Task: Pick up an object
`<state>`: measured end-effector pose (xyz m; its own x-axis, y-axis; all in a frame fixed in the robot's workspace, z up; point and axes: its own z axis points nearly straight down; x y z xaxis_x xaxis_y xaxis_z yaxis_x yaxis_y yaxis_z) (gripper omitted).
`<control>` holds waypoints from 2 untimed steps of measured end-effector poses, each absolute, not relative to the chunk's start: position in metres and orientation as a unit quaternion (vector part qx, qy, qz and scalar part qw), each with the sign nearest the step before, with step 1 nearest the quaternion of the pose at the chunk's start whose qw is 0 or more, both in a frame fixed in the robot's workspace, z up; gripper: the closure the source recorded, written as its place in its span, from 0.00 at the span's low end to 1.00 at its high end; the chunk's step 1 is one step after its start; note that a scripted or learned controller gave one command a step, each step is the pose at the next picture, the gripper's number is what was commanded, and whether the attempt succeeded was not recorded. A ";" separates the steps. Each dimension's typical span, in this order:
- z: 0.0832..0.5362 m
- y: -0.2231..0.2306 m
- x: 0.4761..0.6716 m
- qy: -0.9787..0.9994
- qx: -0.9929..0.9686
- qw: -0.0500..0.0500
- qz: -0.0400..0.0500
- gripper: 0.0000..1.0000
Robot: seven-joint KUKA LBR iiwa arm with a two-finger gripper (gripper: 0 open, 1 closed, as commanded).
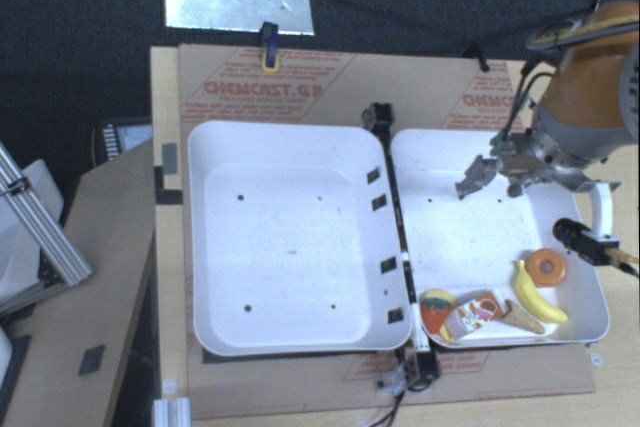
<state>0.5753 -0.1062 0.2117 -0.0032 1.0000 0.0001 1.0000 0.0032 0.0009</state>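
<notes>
One camera is hanging fixed above the bench (300,75), looking down at a slant on both white bins (290,235), from some distance; the arm (590,85) is entering from its right.

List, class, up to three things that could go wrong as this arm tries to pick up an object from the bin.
1. The banana, donut and packet crowd the right bin's near corner, so the gripper might nudge neighbours or grab two.
2. They lie close to the bin wall, which may block a finger.
3. The gripper hangs over bare floor, far from them; closing here would catch nothing.
</notes>
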 end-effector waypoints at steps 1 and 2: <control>0.271 -0.215 0.518 0.703 0.711 0.005 0.000 0.00; 0.390 -0.139 0.503 0.711 0.703 0.006 0.005 0.00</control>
